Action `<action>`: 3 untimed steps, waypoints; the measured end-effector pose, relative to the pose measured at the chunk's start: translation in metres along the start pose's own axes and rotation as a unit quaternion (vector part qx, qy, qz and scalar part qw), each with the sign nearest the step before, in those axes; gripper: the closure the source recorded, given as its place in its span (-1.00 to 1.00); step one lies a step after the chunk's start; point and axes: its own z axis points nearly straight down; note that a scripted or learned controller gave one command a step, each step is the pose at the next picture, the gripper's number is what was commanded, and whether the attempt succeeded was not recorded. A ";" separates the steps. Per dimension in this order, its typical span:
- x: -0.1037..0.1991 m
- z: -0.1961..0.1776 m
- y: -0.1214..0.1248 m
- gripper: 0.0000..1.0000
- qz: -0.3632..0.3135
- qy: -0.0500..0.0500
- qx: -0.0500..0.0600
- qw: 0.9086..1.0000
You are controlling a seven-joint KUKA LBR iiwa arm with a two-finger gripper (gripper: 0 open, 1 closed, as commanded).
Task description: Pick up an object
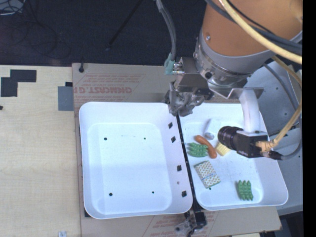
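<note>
We start at the near right corner of the right bin (276, 200), where a green ridged block (244, 190) lies on the floor. Left of it, near the bin's left wall, a small patterned box (207, 174) lies flat and turned at an angle. Its print is too fine to read.

Farther in, about midway along the left wall, a green leafy piece (197, 150) touches an orange sausage-shaped piece (206, 146), which lies slantwise across its far side. Just right of the orange piece, a yellow piece (223, 150) shows only in part. Its right end is covered, so we cannot name its shape. Just beyond these, a small pale grey item (209, 135) is too blurred to identify.

The left bin (94, 132) stands alongside, with its right rim against the right bin's left rim. Four dark dots mark its floor.

The gripper (183, 106) hangs over the far left corner of the right bin, above the shared rim. It is dark and blurred, and we cannot tell whether it is open or closed. Every item listed lies on the bin floor, apart from the gripper.

Beyond the bins' far edges, a cardboard sheet (113, 85) carries reversed print that we cannot read in full. The arm (227, 70) rises from the gripper, and its orange band (247, 14) is cut off by the top edge.
</note>
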 end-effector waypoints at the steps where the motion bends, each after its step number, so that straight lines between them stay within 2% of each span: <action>1: -0.023 0.090 -0.001 1.00 0.003 -0.003 0.006 1.000; 2: 0.013 0.034 0.000 1.00 -0.001 0.000 0.000 1.000; 3: 0.013 0.027 -0.001 1.00 -0.003 -0.002 0.004 1.000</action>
